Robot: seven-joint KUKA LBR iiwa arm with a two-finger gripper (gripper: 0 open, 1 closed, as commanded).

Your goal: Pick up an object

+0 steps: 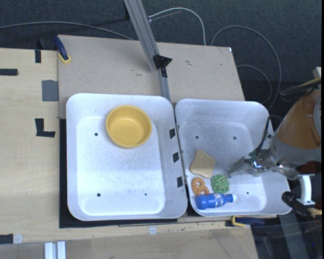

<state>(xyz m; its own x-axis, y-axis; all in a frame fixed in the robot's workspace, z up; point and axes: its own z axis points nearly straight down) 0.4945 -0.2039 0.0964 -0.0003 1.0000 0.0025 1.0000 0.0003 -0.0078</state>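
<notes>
In the right bin (221, 112), toward 6 o'clock: tan sponge (203, 163), green ball (220, 183), pretzel (200, 186), blue bottle (213, 200). Pincer (235, 169) at their 3 o'clock, grip state cannot be told. Yellow bowl (129, 125) in left bin (86, 155), 11 o'clock.

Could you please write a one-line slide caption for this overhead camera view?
Claw low in the right bin near sponge, green ball and blue bottle; yellow bowl left.

Arm (302, 128) cut off by right edge; finger state unclear.
</notes>
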